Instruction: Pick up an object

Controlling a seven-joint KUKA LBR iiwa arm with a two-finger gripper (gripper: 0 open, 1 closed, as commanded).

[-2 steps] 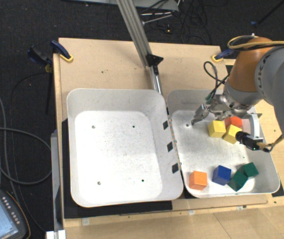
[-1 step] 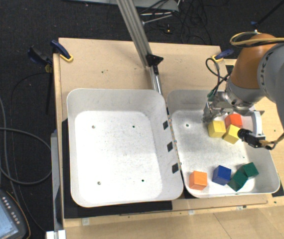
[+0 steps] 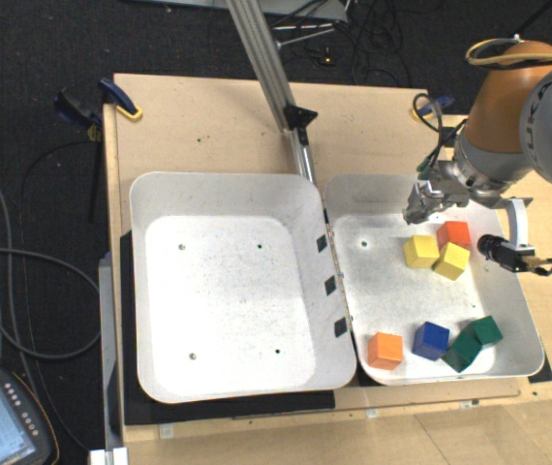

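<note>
My gripper [image 3: 421, 208] hangs over the far part of the right bin [image 3: 373, 211], just up and left of a cluster of blocks. That cluster holds two yellow blocks [image 3: 420, 251] [image 3: 452, 260] and a red-orange block [image 3: 455, 232]. Nothing shows between the gripper's fingers. Along the bin's near edge lie an orange block [image 3: 385, 349], a blue block [image 3: 431, 340] and two dark green blocks [image 3: 476, 340].
The left bin [image 3: 223, 284] sits beside the right one, with black clips along the shared rim. A metal pole [image 3: 261, 51] slants down to the bins' far junction. Clamps sit at the bench's far corners.
</note>
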